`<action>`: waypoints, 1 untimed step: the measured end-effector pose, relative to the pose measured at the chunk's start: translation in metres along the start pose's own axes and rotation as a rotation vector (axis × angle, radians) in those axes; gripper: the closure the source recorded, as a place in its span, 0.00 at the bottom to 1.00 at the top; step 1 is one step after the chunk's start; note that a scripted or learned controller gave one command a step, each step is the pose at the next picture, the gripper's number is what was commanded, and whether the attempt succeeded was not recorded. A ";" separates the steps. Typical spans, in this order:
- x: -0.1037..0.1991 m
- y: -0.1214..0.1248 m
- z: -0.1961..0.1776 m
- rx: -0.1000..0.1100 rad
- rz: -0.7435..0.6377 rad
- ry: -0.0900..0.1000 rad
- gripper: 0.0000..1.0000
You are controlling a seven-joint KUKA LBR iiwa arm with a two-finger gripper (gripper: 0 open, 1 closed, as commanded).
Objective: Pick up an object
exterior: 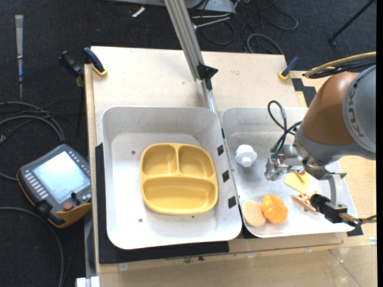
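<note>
My gripper (273,171) hangs low in the right bin (257,121), near its middle. A small white cup (245,155) stands just left of the gripper, apart from it. A yellow wedge (297,182) lies right of the gripper, partly under the wrist. Toward the bin's front edge sit an orange piece (274,208) and a pale tan round piece (254,214), touching each other. A small tan and red item (303,200) lies to their right. I see nothing between the gripper's tips.
A yellow divided plate (178,178) lies in the middle of the left bin (119,130). A slanted metal rail (188,40) runs down to the wall between the bins. The arm's orange band (335,109) covers the right bin's far right side.
</note>
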State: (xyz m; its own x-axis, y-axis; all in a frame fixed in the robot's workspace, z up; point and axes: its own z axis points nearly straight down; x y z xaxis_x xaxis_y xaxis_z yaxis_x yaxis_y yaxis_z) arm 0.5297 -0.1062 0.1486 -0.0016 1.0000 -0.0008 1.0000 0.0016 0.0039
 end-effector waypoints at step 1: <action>-0.001 0.008 -0.062 -0.003 -0.001 -0.001 1.00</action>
State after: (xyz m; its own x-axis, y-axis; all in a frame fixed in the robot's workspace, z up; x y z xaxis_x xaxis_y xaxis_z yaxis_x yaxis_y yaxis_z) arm 0.5372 -0.1074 0.2106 -0.0029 1.0000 -0.0018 1.0000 0.0029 0.0072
